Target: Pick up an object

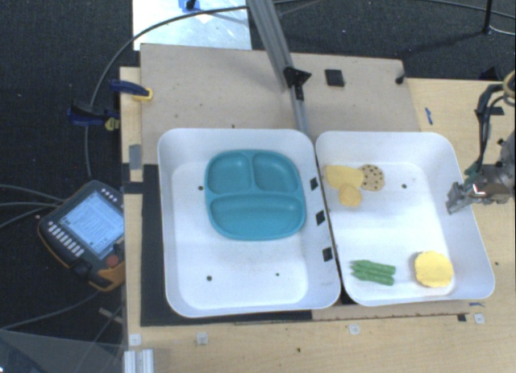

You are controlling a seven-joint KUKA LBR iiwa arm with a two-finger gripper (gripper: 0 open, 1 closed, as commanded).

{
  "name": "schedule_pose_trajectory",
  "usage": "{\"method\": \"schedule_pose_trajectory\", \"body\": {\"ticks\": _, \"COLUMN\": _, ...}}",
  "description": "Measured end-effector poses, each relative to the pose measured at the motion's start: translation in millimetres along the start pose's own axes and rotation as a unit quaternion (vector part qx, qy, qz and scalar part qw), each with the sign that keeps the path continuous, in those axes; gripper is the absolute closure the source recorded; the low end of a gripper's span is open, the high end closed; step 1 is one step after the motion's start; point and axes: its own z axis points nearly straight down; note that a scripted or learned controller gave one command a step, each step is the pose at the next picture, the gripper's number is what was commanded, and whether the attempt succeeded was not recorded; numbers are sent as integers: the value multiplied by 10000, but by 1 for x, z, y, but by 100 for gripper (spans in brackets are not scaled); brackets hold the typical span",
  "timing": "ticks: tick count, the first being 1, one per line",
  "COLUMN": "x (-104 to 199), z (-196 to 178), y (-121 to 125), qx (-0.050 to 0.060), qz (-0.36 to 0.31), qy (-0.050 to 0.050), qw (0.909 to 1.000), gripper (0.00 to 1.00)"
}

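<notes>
Tool (461,196) over right bin (403,147) rim; left bin (185,283) holds teal plate (255,194)

the arm (501,134) comes in at the far right edge of the camera view, with little of it in frame: a slim upright stretch with dark cables running down alongside it. it ends low in the tool (466,194), a small grey and silver piece with a spot of red on it. the tool sits at the right side of the frame, about mid-height, pointing down and toward the left. its tips are too small and blurred to read.
</notes>
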Motion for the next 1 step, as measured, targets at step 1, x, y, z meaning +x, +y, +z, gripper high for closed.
{"method": "schedule_pose_trajectory", "body": {"ticks": 1, "x": 55, "z": -9, "y": 6, "qx": 8, "qz": -29, "qy": 17, "qw": 10000, "gripper": 100}}
